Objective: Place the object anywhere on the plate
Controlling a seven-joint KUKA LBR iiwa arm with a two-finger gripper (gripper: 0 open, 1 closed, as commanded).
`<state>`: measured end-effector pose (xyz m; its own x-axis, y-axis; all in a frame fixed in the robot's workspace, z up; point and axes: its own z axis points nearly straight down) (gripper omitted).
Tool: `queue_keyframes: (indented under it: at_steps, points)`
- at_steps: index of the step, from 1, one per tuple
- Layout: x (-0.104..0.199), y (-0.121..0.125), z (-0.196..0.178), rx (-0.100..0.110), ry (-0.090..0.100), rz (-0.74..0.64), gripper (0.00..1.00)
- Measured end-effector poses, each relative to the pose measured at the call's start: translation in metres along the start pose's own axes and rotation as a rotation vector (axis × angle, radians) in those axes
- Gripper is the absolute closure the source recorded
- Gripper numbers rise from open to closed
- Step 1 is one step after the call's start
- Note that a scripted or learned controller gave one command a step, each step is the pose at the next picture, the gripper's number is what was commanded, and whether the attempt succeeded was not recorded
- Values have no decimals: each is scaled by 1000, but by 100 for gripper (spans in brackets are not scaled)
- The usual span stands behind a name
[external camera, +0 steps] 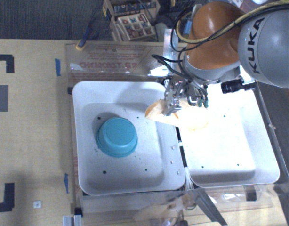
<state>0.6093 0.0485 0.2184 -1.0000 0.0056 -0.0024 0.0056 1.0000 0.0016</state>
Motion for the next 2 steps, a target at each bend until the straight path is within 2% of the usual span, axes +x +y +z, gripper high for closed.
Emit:
queue_keyframes:
  at_steps: [1,2]
  points:
    - [22,46,-7,0,0,-4,100]
    - [22,46,-7,0,0,-4,0]
